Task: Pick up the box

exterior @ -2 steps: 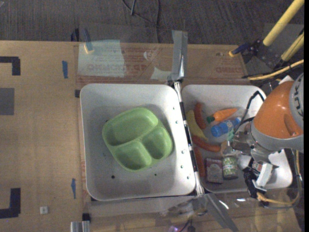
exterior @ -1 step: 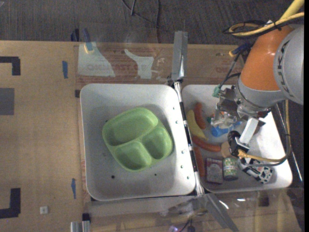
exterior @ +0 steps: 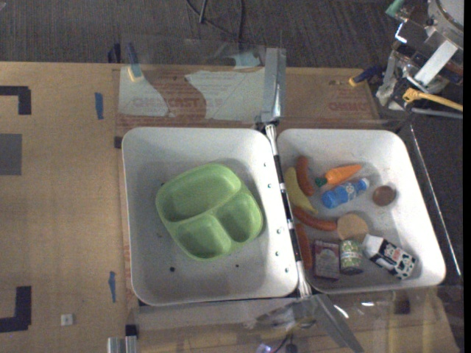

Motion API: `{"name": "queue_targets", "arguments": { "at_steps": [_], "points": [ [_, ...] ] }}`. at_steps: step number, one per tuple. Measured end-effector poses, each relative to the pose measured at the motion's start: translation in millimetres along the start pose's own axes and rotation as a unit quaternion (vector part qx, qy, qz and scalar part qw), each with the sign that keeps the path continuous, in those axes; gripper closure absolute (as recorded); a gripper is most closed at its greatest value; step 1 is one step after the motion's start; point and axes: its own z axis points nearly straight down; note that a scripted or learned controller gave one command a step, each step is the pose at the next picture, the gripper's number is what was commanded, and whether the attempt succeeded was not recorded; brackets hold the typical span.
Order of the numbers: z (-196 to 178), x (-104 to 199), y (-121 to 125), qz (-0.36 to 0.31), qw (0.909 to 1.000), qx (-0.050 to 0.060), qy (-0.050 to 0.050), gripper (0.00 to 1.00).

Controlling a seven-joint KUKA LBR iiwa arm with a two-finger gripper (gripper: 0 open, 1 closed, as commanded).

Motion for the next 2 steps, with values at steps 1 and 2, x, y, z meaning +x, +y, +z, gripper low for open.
{"name": "queue_targets", "arguments": {
  "at_steps": [1,2],
  "points": [
    [199,112,-29,0.151,0.9885,0.003,-0.002,1.0],
    [188,114,-30,0.149,0.9889,0.003,-0.002,1.0]
  ]
}}
